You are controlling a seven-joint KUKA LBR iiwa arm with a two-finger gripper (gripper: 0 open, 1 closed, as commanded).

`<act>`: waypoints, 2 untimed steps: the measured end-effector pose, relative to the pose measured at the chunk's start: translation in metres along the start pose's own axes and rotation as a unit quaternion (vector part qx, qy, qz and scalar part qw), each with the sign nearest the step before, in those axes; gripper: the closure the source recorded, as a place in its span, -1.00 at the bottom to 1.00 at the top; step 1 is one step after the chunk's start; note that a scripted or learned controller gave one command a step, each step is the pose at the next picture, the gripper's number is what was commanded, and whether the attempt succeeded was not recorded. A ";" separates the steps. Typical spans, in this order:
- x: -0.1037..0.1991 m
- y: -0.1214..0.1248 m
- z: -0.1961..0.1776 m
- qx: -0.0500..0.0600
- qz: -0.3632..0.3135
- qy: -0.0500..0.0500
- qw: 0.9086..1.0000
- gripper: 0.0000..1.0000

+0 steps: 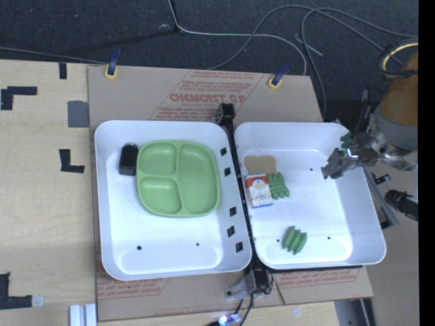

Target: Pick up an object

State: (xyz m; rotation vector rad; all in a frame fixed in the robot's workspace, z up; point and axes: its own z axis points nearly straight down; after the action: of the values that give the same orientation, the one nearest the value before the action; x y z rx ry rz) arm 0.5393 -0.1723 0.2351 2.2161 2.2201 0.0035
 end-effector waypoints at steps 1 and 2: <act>0.050 -0.002 -0.008 0.003 -0.002 0.002 1.000 1.00; 0.110 -0.008 0.004 0.004 -0.002 0.002 1.000 1.00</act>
State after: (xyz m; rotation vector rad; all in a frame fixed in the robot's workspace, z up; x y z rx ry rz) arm 0.5313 -0.0621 0.2310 2.2159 2.2307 -0.0007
